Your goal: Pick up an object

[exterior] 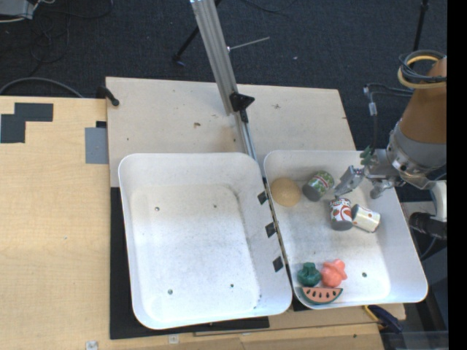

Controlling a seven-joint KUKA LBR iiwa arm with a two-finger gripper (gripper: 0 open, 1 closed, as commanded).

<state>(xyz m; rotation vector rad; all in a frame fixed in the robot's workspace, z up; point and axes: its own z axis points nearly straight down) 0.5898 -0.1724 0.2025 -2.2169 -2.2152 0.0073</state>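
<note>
My gripper (363, 181) hangs over the right bin (408, 268), near its upper right corner — fingers spread wide, nothing between them. Nearest candidate: the red-and-white can (340, 213), lying at about 7 o'clock from my fingers, close but apart. Its long axis I cannot tell. A cream block (366, 219) touches it at 3 o'clock. The green can (318, 184) sits at 9 o'clock from me, the tan ball (285, 192) beyond it. My judgement — a short drop toward 7 o'clock.
</note>
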